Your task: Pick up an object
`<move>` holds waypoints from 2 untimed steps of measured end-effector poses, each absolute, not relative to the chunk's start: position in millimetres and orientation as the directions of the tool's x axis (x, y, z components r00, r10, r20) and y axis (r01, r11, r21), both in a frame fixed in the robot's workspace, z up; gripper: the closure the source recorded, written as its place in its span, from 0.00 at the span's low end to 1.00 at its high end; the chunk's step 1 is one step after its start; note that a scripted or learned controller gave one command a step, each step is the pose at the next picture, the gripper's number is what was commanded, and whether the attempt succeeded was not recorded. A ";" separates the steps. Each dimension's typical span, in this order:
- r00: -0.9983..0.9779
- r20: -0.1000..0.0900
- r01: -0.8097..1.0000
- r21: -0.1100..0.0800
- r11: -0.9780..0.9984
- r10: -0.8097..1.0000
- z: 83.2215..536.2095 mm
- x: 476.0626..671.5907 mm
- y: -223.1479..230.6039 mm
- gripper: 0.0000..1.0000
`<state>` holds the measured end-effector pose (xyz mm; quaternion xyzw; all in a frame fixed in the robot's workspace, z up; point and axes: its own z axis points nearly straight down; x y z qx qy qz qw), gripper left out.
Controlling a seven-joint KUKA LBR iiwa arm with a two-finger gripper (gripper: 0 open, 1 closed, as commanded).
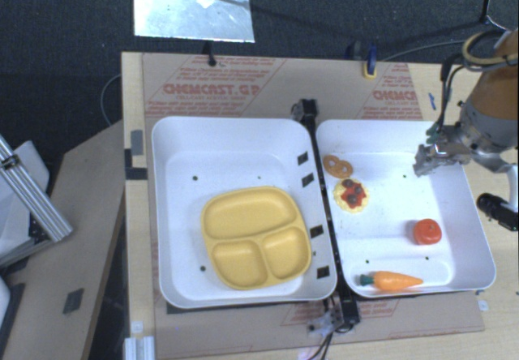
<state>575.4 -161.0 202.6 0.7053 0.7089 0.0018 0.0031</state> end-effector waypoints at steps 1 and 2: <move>-0.007 -0.002 1.000 0.008 0.007 1.000 253.4 583.2 -153.1 1.00; -0.010 0.002 1.000 0.002 0.010 1.000 241.0 587.9 -94.1 1.00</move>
